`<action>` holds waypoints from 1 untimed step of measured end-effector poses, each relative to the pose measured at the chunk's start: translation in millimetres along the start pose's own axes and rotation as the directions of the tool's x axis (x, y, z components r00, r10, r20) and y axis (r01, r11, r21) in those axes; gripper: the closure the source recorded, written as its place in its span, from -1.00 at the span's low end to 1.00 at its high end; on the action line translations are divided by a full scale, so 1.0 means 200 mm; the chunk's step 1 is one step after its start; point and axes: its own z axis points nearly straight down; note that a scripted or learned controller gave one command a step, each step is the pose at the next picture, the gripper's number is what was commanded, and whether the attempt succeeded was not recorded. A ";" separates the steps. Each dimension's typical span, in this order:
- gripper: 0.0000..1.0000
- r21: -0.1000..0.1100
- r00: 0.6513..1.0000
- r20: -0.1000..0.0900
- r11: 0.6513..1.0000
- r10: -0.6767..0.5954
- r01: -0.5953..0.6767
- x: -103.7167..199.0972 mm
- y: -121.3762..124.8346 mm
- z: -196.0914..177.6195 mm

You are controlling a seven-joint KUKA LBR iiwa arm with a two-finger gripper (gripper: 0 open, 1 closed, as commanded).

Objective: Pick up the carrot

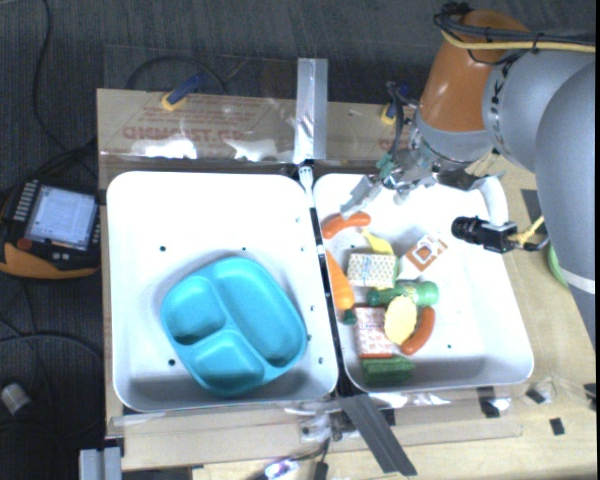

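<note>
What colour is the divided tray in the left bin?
Turquoise blue, seen in the camera view: the tray.

Dark grey carpet (180,18) surrounds the wooden bench (130,108).

Non-task items. Left white bin (140,198): a blue divided tray (232,323), well left of and below the fingers. Right white bin (500,308): a small printed box (371,268), green pepper (408,293), yellow piece (400,320), red sausage (419,332) and orange-white carton (426,253), clustered below the fingers. A handheld screen device (55,223) lies on the floor far left.
</note>
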 end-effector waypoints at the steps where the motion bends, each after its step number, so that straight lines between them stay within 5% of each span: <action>1: -1.00 0.001 1.000 -0.003 1.000 0.026 -0.026 0.39 -0.38 0.00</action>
